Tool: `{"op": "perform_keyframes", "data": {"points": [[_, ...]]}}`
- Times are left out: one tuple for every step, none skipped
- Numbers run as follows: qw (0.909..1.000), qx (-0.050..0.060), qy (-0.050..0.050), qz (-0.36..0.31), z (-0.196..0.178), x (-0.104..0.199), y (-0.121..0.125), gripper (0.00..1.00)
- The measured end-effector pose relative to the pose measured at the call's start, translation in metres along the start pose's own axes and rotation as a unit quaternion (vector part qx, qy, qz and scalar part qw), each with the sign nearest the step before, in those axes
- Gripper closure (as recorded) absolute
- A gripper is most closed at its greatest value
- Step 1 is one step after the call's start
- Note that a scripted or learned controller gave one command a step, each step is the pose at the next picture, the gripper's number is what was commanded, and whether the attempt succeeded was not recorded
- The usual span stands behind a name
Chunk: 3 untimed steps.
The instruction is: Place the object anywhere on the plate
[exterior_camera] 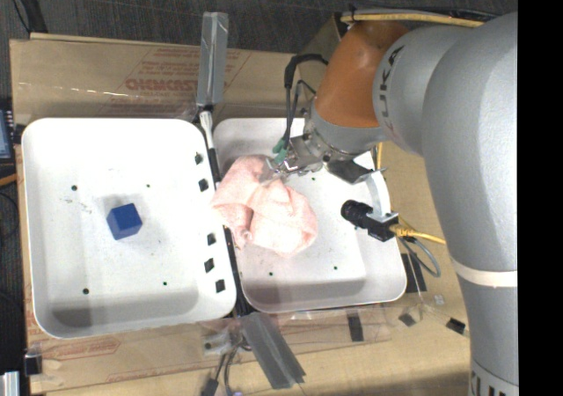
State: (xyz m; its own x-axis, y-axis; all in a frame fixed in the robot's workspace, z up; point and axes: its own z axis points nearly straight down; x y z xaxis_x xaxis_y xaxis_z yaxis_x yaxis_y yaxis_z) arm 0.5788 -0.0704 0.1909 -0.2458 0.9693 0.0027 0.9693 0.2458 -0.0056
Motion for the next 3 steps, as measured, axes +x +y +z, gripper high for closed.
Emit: {"op": "perform_keyframes", "data": {"points": [[1.0,-0.001,-0.001,-0.004,-0.04,0.001,0.0,1.0],[0.9788,-0.001,-0.001,-0.205,-0.032,0.039,0.026,1.0],[0.9178,-0.003,-0.003,-0.397,-0.032,0.074,0.048,1.0]]}}
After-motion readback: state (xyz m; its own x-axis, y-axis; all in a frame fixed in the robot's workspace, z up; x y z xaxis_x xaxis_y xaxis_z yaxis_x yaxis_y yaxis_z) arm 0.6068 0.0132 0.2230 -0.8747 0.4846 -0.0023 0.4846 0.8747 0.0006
